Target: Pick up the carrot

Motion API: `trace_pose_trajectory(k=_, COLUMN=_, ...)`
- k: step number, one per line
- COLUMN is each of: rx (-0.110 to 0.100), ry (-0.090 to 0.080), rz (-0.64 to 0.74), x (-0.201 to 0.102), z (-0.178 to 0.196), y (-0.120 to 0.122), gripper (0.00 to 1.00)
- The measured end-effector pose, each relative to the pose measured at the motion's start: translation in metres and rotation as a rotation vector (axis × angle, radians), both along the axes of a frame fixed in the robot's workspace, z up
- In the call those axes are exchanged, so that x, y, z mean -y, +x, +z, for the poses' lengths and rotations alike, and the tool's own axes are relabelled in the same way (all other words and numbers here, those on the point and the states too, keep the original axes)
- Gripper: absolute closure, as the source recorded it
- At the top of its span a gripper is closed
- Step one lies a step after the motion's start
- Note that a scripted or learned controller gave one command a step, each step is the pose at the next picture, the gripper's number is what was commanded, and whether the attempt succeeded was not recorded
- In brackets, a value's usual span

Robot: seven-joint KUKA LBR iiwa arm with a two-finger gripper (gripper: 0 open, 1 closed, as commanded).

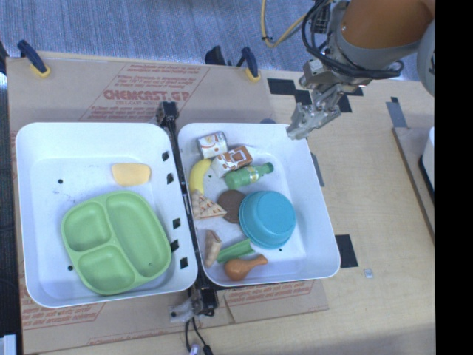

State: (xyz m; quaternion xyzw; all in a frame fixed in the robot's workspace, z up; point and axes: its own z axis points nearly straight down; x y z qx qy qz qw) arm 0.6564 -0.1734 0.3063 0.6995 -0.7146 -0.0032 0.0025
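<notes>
Nearest the camera, at the right bin's (325, 261) front edge, lies the carrot (238, 251), well away from my jaws (301, 126), which hang over that bin's far right corner. Its long axis runs roughly crosswise, slightly tilted, beside a chicken leg (245, 266). My jaws hold nothing; how far they gape I cannot tell.

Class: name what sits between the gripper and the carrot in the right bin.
In the camera view, the blue bowl lies between the gripper and the carrot.

Arm (384, 13) reaching from right, hand (303, 124) hanging low, pointing down-left.
</notes>
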Motion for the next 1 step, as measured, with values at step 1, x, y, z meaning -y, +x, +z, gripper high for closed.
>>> trace_pose_trajectory(k=1, rx=0.010, ry=0.001, rz=0.235, x=0.0357, z=0.0360, y=-0.0034, gripper=1.00)
